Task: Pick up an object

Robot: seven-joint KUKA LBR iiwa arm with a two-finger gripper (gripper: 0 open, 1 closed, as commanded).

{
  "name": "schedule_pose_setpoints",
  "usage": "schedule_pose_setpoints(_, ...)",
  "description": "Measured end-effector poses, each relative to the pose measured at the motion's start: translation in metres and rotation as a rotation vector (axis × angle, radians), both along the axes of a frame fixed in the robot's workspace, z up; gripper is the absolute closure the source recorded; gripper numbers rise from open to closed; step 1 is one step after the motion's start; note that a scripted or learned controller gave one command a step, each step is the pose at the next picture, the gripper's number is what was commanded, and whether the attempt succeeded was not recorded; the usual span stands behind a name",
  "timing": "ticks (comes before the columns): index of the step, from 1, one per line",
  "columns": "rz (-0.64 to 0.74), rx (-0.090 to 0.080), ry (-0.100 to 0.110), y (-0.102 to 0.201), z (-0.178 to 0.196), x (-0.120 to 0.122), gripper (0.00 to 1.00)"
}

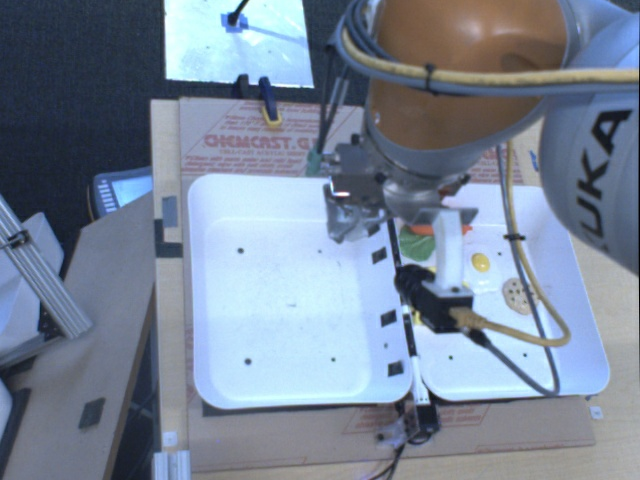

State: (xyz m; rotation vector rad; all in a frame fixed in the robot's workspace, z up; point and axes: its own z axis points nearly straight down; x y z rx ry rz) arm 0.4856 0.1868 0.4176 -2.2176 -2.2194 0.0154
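My gripper [346, 224] hangs under the big orange-banded wrist, over the far right corner of the left bin [230, 368], close to the divider between the bins. In the right bin [560, 368] a green piece [416, 245] with an orange piece [424, 229] on its far side lies just right of the gripper, partly hidden by the wrist. A white fried-egg toy with a yellow yolk [481, 263] sits further right. A round tan cookie [517, 295] lies near that bin's right side. Nothing shows in the gripper.
Both bins rest on a cardboard sheet [250, 140] with red lettering. A blue and yellow clamp [267, 103] stands at its back edge, below a shiny panel [235, 28]. An aluminium rail [40, 283] leans at the far left, off the bench.
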Motion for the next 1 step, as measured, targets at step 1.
schedule_pose_setpoints(1,0.003,0.006,-0.014,0.0004,0.0181,0.0016,1.00)
